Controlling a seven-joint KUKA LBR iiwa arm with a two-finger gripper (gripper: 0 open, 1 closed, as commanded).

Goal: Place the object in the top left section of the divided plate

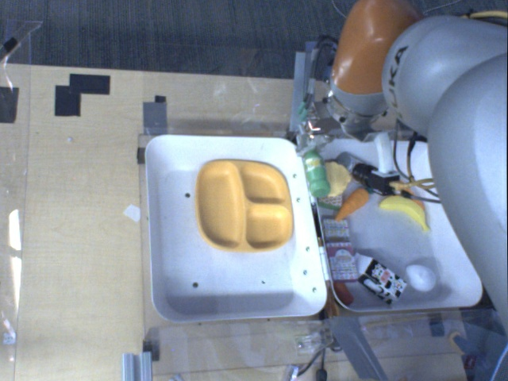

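Observation:
A yellow divided plate (242,205) lies in the left white bin (175,284); one long section runs down its left side and two smaller ones sit on its right, and nothing lies in them. My gripper (314,130) hangs over the top left corner of the right bin (452,284), just above a green bottle (317,175) that leans against the wall between the bins. The grey arm with its orange band (369,34) covers the upper right of the bench and hides the back of the right bin.
The right bin holds a pale yellow item (338,178), an orange carrot (352,203), a yellow banana (406,211), a white egg (420,277), a flat printed packet (339,250) and a small black-and-white box (382,279). Cables (393,182) cross it.

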